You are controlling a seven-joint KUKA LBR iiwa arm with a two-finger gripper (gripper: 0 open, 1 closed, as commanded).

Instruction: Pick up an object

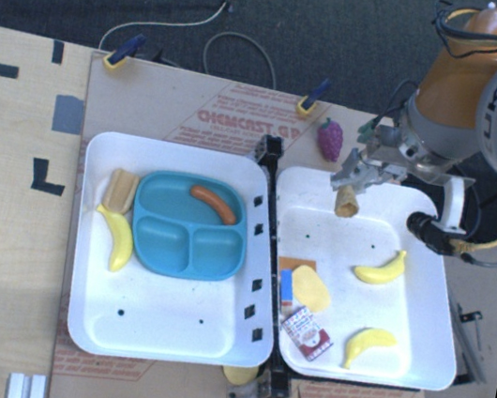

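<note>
Gripper (pixel 354 185): above the right bin's (pixel 426 353) far rim, fingers clenched on a small tan cork-like piece (pixel 348 203).
Right bin: two bananas (pixel 381 269), a yellow chip, a snack packet (pixel 305 333).
Left bin (pixel 151 319): blue divided plate (pixel 190 229) bearing a sausage (pixel 214 203); a banana alongside.
Table: purple grapes (pixel 330 139) beyond the bins.

Single arm (pixel 496 89) entering from the right side of the view, grey links with an orange band above the wrist. The wrist is angled down and toward the left, carrying the two-finger gripper (pixel 348 194) at its lower end. The fingers are closed upon a small tan cork-like piece (pixel 347 204), visible between the fingertips, below the metal gripper body.
</note>
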